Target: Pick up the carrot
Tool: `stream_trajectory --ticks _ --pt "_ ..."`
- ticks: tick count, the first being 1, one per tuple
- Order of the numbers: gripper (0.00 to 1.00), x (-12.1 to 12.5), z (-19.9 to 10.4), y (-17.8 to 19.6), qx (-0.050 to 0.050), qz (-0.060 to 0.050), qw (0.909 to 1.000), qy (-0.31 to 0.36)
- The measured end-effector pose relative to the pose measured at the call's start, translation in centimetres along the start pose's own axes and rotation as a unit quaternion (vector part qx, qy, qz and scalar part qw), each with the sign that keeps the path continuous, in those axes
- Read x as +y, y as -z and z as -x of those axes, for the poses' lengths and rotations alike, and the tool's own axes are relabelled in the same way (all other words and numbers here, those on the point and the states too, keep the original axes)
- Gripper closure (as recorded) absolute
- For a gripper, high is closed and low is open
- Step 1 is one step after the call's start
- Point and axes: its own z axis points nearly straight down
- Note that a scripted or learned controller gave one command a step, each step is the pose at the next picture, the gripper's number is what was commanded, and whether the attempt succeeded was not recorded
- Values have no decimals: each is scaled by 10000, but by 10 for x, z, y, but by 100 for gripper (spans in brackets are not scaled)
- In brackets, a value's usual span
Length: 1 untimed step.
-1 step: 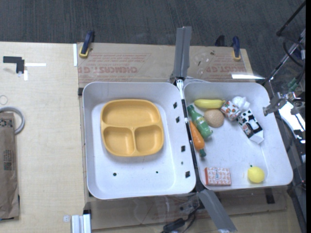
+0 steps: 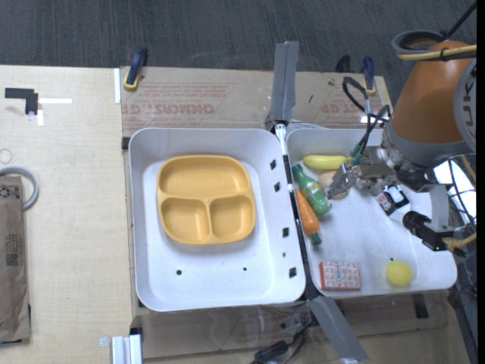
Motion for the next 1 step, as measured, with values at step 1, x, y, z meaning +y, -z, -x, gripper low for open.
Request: stream_trajectory --ticks 1 --pt "0 0 0 0 -1 2 10000 -2"
